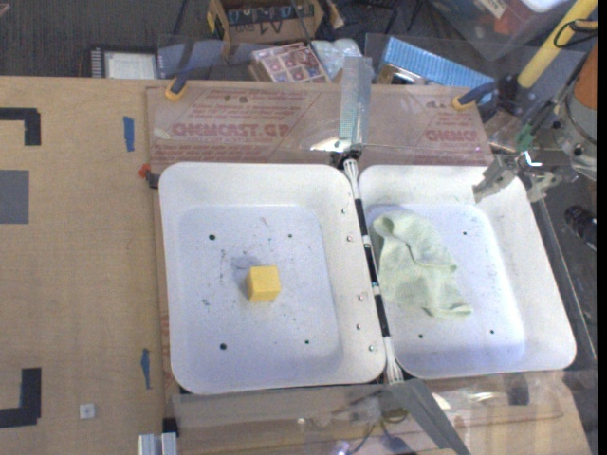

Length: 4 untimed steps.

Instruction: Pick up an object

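Yellow cube [264, 283] sits far left of my jaws [500, 180]; green cloth [417, 265] lies just below-left. Jaws' state: can't tell. Approach step; next, descend onto cloth.

A robotics lab: white bins [180, 197] on a cluttered plywood bench [76, 254].

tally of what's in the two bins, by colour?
Yellow: 1, the block in the left bin
Pale green: 1, the crumpled cloth in the right bin
Total: 2
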Motion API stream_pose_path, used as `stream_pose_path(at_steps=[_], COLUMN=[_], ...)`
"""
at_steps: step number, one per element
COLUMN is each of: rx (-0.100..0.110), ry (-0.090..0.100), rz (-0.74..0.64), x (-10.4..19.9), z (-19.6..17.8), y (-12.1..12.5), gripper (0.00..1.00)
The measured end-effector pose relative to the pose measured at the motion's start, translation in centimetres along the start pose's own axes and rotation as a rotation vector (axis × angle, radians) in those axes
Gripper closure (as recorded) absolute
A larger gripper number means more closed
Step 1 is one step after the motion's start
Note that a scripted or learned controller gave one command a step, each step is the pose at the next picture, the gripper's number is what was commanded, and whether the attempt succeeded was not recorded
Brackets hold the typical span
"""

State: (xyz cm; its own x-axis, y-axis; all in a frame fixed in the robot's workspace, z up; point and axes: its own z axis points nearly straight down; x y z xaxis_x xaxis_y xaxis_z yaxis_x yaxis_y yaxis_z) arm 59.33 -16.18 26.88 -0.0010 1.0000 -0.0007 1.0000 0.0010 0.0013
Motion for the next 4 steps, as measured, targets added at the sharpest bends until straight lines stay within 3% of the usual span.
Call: stream_pose_path(at_steps=[1, 2, 3, 4], rx=[-0.002, -0.001, -0.005, -0.011], ry=[-0.002, -0.001, -0.001, -0.004], rz=[-0.215, -0.561, -0.456, -0.454], x=[-6.2, -5.9, -1.0, -1.0], z=[-6.3, 13.5, 18.1, 16.9], y=[0.4, 3.1, -2.3, -2.1], gripper=[0.00, 0.00, 0.00, 1.00])
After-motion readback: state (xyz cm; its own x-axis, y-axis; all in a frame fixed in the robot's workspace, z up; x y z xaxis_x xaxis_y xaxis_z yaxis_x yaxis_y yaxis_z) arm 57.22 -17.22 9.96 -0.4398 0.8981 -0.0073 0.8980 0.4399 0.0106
